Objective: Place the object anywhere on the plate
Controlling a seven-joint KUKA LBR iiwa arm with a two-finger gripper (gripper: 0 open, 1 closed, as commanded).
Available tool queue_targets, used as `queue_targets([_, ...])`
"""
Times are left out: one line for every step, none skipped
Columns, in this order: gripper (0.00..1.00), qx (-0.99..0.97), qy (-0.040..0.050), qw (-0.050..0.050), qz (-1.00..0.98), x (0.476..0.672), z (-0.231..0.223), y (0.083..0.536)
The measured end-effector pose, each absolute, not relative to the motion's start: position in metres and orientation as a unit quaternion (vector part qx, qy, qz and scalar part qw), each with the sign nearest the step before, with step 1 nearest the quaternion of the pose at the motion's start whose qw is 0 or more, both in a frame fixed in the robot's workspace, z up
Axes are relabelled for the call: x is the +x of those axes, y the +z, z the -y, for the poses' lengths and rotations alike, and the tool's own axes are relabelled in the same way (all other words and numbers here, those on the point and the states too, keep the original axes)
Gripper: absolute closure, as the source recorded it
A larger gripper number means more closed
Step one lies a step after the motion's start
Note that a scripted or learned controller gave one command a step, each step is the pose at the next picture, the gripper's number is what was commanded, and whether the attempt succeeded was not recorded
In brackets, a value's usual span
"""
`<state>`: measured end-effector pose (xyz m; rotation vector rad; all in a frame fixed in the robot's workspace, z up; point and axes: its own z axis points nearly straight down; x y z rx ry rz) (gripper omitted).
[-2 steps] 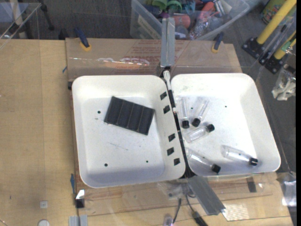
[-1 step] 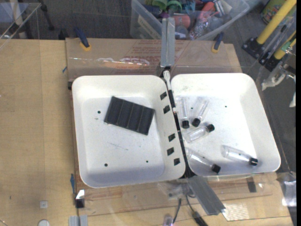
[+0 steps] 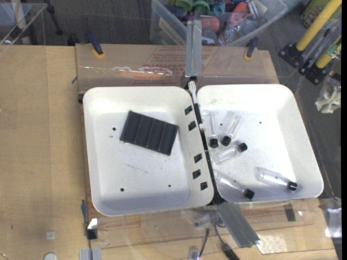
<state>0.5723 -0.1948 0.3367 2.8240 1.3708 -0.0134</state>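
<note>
Wooden bench beneath two white bins. I see the black ribbed plate (image 3: 149, 132) flat in the left bin (image 3: 103, 161), its long axis slanting down to the right. Clear black-capped vials (image 3: 227, 153) lie scattered in the right bin (image 3: 293, 123), pointing various ways.

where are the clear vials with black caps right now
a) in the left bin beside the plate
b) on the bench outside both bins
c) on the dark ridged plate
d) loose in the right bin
d: the clear vials lie scattered on the floor of the right bin, while the dark plate sits alone in the left bin.
</note>
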Motion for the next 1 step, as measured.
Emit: queue_targets([0.0, 0.9, -0.0045, 0.001, -0.437, 0.5723, 0.1946, 0.3366])
